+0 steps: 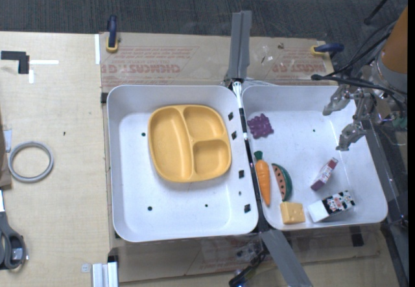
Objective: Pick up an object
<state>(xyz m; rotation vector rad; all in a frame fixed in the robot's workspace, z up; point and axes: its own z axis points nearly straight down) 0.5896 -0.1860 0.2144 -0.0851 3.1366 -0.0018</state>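
Both white bins (123, 214) look like smooth moulded plastic with a faint sheen. The yellow divided plate (190, 143) appears to be matt plastic. The table (52, 104) is pale wood with a flat finish, and brown printed cardboard (168, 62) lies behind the bins. The gripper (342, 125) is bare, dull grey metal. The roll of tape (28, 161) looks grey and slightly glossy.

A divided plate (190, 143) sits in the left bin (123, 201). In the right bin (305, 111), grapes (260, 126) lie near the dividing wall, with a carrot (262, 180) and watermelon slice (282, 180) below them, then cheese (292, 213), a milk carton (331, 206) and a small tube (324, 174) toward the right.
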